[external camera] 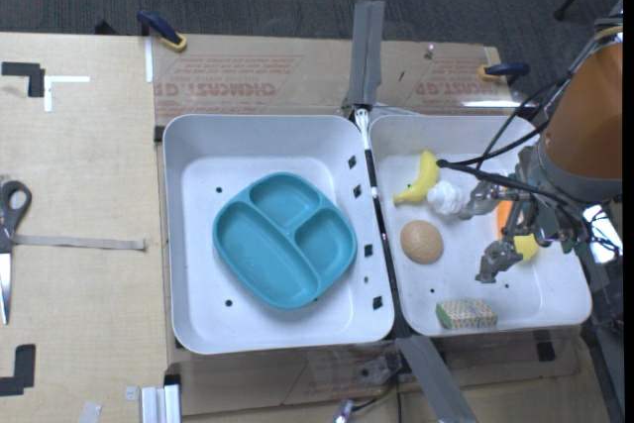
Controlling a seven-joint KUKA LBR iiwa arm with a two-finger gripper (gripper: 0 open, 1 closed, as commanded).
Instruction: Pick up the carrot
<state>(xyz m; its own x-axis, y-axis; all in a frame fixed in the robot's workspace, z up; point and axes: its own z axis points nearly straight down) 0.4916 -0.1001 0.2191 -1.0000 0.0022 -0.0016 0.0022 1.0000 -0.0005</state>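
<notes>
Counter (79,312) carries two white bins. Right bin (555,312) holds a patterned block (467,315) nearest, then a brown ball (422,242) and a banana (420,181). Gripper (502,248) hangs low over this bin; whether it is open cannot be told. Carrot (505,213) shows as an orange sliver beside it, apparently ungrasped. Pickup remains outstanding.

Left bin (188,243) holds the divided plate (285,241). In the right bin (565,307): banana (421,181) at the back, egg (421,242) nearer, sponge (466,315) at the front (gripper (492,238) just right of the egg). Scissors (10,233) lie far left on the tabletop (79,312).
</notes>
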